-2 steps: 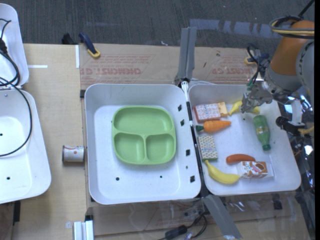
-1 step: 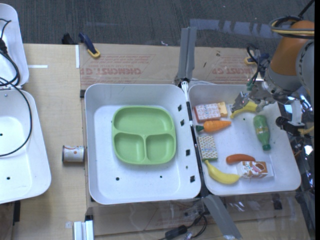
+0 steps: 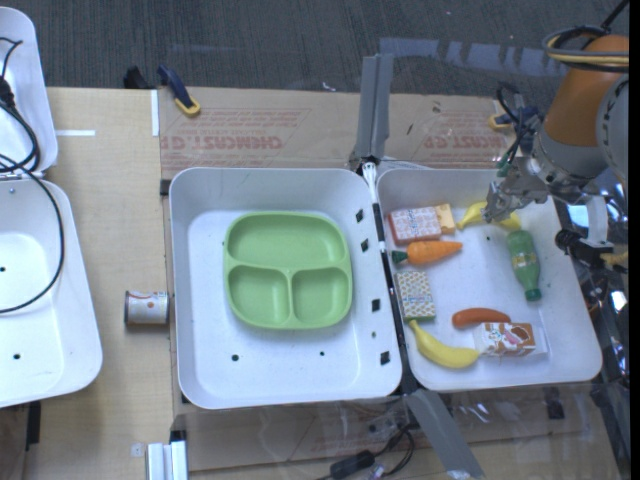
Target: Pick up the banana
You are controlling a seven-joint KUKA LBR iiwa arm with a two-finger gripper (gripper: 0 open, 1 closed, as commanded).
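— so, where's the banana [image 3: 445, 349]?
— i see it near the front edge of the right bin [image 3: 580, 318], just left of a small carton [image 3: 510, 339], below a red sausage [image 3: 481, 317].
— and the gripper [image 3: 497, 208]?
— i have it at the far side, well apart, over another yellow piece [image 3: 472, 214]. i cannot tell how it's set.

pincer [image 3: 497, 208] tips too small to judge; arm [image 3: 590, 98] cut off at right edge.
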